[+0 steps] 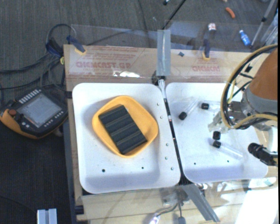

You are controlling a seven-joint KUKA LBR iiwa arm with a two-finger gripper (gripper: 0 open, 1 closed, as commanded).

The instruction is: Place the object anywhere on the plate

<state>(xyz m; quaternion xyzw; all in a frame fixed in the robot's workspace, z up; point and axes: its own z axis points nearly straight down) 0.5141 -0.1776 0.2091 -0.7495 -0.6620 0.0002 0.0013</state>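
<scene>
two white bins point(130, 183) sat on the surface. a dark block point(122, 129) lay on the yellow plate point(149, 120), well left of the fingers point(224, 125), whose opening i could not tell.

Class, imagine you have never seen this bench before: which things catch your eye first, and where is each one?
The yellow plate in the left bin stands out first, with a dark ribbed block lying across its middle. Next comes the grey arm with its orange band, reaching over the right bin, where a few small clear tubes with black caps lie scattered.
</scene>
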